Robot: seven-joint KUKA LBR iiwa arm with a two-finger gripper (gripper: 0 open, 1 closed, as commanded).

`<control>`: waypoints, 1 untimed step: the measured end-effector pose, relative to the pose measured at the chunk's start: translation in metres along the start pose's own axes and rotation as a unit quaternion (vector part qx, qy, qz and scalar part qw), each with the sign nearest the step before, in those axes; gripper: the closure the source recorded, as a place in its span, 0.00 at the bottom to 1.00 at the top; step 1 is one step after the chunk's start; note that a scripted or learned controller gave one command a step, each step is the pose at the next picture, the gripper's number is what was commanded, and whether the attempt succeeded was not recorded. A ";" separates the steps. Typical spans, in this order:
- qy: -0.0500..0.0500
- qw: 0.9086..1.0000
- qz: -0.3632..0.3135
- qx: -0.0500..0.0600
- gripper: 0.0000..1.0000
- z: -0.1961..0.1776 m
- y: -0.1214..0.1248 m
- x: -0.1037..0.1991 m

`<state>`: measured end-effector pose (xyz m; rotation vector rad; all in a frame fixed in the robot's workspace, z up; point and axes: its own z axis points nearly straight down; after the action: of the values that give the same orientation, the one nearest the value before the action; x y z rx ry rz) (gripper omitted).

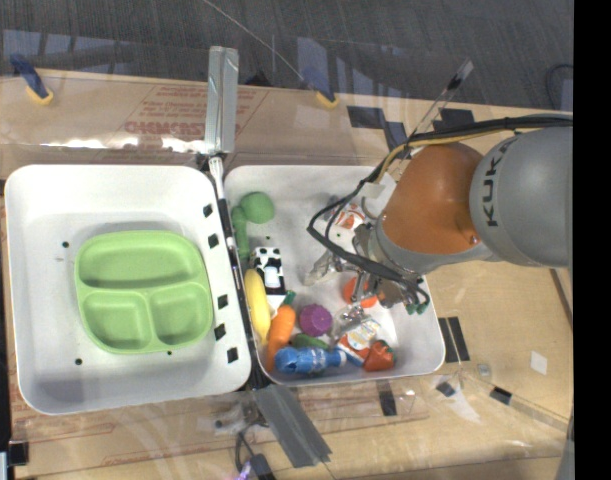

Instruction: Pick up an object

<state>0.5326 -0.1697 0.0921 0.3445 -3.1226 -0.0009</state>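
entry: we log the pincer [363, 290] lowered into the right bin [425, 320], its state we cannot tell, while candidate objects, a banana [256, 303], carrot [281, 325] and purple ball [316, 319], crowd the bin's left wall, likely dumped there.

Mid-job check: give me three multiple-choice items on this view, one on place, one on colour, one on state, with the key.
1. Where does the green divided tray lie?
A. left bin
B. right bin
C. bare bench

2. What colour is the small ball in the right bin?
A. white
B. purple
C. black

3. How does the arm's wrist stand?
A. parked outside both bins
B. over the left bin
C. low over the right bin

Key: 1 A, the tray sits in the left bin. 2 B, it is purple beside the carrot. 3 C, the orange band hangs above the right bin's toys.
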 end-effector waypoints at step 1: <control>-0.002 1.000 -0.004 0.001 1.00 -0.011 0.001 -0.003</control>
<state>0.5351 -0.1678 0.1032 0.3590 -3.1252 0.0010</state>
